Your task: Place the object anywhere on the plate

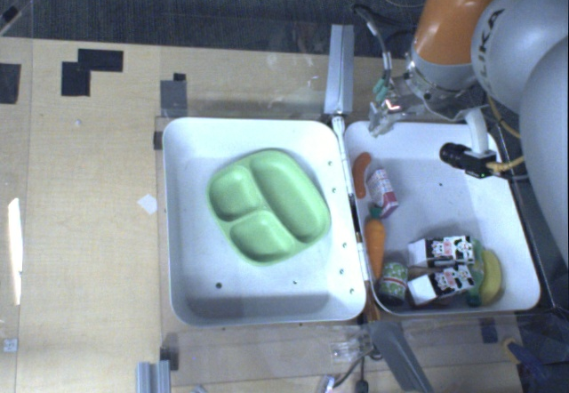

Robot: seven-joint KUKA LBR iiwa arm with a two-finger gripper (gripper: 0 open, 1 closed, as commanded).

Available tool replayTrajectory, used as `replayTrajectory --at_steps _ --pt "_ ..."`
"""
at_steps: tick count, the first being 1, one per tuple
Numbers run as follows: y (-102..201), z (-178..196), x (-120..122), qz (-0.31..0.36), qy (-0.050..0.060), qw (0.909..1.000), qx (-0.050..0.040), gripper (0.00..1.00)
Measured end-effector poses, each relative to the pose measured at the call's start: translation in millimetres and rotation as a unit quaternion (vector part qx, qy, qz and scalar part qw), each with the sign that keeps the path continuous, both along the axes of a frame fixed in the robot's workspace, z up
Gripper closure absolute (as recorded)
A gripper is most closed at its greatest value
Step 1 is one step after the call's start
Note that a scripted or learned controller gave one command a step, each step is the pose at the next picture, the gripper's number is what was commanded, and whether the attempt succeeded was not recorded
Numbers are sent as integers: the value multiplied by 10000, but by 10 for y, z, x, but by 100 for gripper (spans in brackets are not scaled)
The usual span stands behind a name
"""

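Observation:
A green plate with three compartments lies in the left white bin. The right bin holds the loose objects. A red sausage and a small red-and-white packet lie near its left wall. A carrot lies below them. My gripper hangs over the right bin's far left corner, above and apart from the sausage, with nothing visibly held.
Two milk cartons, a banana and a small round can crowd the right bin's near end. A metal divider stands between the bins at the back. The arm's body covers the right bin's far right corner.

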State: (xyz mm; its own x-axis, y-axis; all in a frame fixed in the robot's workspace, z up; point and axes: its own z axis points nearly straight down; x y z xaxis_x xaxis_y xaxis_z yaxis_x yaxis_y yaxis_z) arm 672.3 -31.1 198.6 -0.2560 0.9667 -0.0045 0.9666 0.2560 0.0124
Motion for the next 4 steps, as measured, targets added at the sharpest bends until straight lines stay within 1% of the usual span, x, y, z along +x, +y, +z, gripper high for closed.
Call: replayTrajectory --at_steps 1,2,3,4 --pt "325 -135 -598 261 46 9996 6 100" --pt "716 119 -1285 590 38 9983 6 100" --pt "1644 -459 -1308 1028 53 9947 4 100" --pt "1638 -457 -1305 1021 52 9948 4 0"
